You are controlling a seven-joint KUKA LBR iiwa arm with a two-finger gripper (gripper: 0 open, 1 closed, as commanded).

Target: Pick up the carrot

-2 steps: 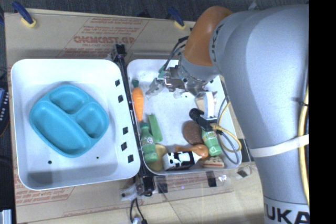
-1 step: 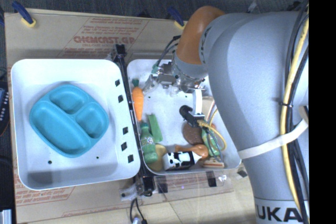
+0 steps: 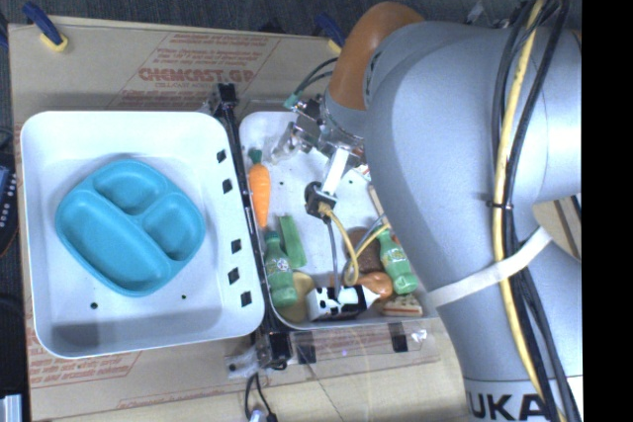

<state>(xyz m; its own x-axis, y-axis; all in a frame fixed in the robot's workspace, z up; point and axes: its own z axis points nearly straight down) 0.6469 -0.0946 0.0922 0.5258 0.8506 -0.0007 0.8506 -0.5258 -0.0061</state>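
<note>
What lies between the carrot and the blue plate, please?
In the camera view, only bare left-bin floor and the bins' adjoining rims separate carrot from plate.

Divided tray (image 3: 129,227) in left bin (image 3: 59,138); carrot (image 3: 259,194) along right bin (image 3: 297,183) left wall.

A robot lab: KUKA arm (image 3: 465,114) over white bins (image 3: 59,311) on a bench (image 3: 178,64).

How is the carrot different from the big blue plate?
The carrot is orange; the blue plate is light blue. The carrot is long and thin; the plate is wide and rounded, with three compartments. The carrot is much smaller than the plate. The carrot lies in the right bin near other things; the plate lies in the left bin. Both rest flat in shallow white bins.
</note>
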